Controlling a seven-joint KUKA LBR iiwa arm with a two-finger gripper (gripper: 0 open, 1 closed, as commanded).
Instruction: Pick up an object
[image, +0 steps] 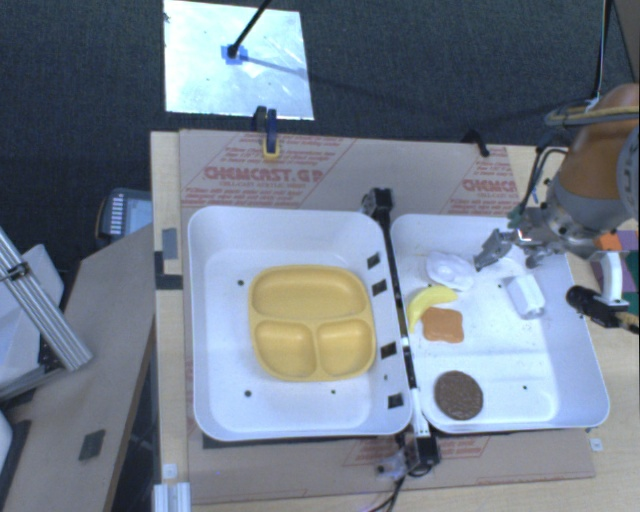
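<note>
White cup just left of and below gripper, nearest of the objects; whether open or holding anything, cannot tell.

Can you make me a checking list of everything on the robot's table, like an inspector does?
Surface: two white bins side by side, left bin and right bin, on a bench.
Job's things: in the right bin, a banana, orange piece, brown round cookie, white object, white block.
Clutter: yellow divided plate in the left bin.
Grippers: gripper above the right bin's far side, holding nothing.
Cables: thin black cable at upper right.
Surroundings: shiny sheet beyond the bench.
</note>
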